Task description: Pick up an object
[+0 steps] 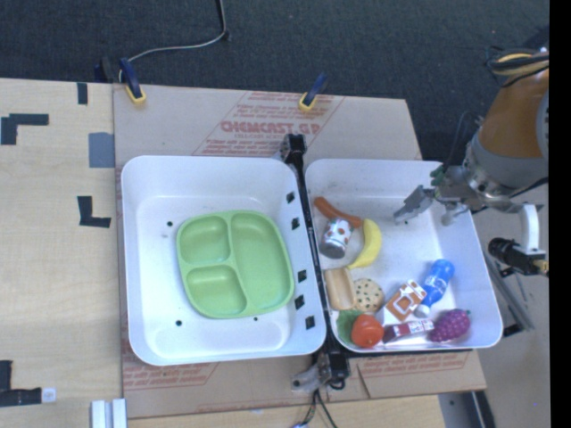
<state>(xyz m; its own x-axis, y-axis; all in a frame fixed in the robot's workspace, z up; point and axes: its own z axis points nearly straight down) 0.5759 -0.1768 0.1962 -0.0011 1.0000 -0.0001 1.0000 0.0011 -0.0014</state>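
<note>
Toys fill the right bin point(464, 239): a yellow banana point(368, 242), a small can point(336, 237), a hot dog point(331, 210), bread point(339, 287), a cookie point(367, 294), a red tomato point(367, 330), a juice box point(406, 301), a blue bottle point(436, 280) and purple grapes point(451, 325). The gripper point(412, 206) hangs over the bin's top right part with its fingers apart, holding nothing, near the banana but not touching it. The left bin point(147, 239) holds a green tray point(235, 262), and both bins sit on brown cardboard point(259, 127) on a pale wood bench point(45, 283), with dark carpet point(312, 16) behind.
</note>
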